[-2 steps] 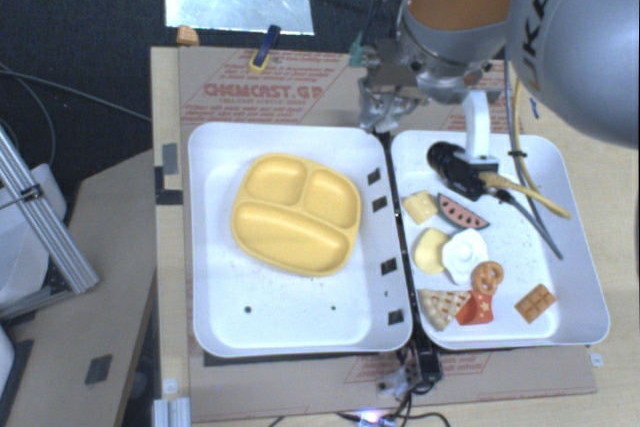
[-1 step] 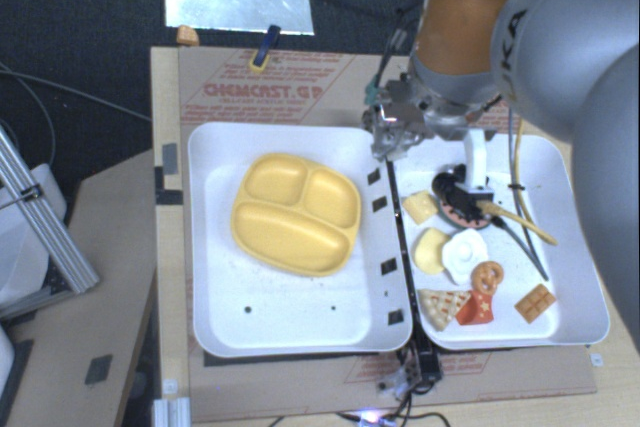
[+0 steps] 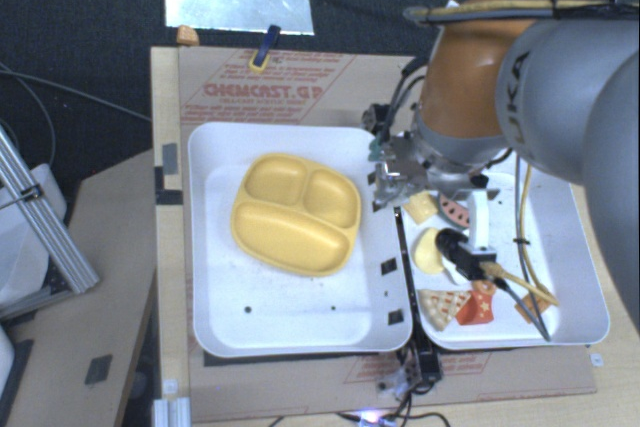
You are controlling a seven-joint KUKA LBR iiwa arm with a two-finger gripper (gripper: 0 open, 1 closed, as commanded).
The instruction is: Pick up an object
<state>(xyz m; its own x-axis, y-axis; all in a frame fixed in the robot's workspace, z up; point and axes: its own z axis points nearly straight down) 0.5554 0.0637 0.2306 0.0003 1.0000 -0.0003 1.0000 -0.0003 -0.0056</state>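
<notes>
Two white bins (image 3: 300, 340) sit side by side on a printed cardboard sheet (image 3: 265, 87).

The left bin holds one yellow tray (image 3: 296, 212). It is a rounded rectangle with three compartments, two small ones on the far side and one long one on the near side, and all three are bare. It lies flat at the bin's centre, turned slightly.

In the right bin (image 3: 585, 310), five small pieces can be counted below the arm:
- one pale yellow block (image 3: 420, 208)
- one pink-red slice (image 3: 456, 212)
- one pale round piece (image 3: 427, 251)
- one tan pizza-like wedge (image 3: 438, 304)
- one red piece (image 3: 478, 305), touching the wedge

The gripper (image 3: 388, 183) hangs over the wall between the two bins, just beside the tray's right edge. Whether it is open or closed cannot be told, and nothing is seen in its grasp.
</notes>
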